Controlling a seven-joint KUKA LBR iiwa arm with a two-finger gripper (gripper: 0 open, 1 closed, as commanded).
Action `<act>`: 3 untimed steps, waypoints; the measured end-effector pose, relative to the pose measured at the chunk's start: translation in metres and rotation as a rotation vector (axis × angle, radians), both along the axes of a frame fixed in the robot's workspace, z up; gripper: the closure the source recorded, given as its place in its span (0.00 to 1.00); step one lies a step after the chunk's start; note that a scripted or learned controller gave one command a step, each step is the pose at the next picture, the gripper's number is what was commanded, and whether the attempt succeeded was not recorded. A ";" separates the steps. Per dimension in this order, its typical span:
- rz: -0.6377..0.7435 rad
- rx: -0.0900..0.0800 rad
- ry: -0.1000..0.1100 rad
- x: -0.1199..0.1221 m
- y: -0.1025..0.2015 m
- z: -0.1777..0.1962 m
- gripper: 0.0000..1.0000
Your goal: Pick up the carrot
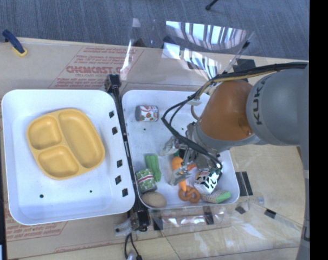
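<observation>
The carrot (177, 163) is a small orange piece lying in the right bin (132, 145), in the clutter near its front right. My gripper (184, 161) hangs from the grey and orange arm, low over that clutter and right at the carrot. The wrist and cables hide part of the carrot and the gripper's tip. More orange shows just in front of it (182, 185); I cannot tell whether it belongs to the carrot.
In the right bin lie a small can (147, 112) at the back, a green pickle (152, 167), a labelled tin (145, 180), a brown potato (154, 199), an orange pretzel (189, 196) and a black-and-white item (208, 182). A yellow divided plate (65, 142) sits in the left bin (12, 199).
</observation>
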State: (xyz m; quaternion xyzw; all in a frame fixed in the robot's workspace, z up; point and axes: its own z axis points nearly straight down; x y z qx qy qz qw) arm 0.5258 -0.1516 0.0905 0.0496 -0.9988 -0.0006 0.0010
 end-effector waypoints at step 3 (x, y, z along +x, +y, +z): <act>0.017 -0.001 -0.007 0.004 0.004 0.021 1.00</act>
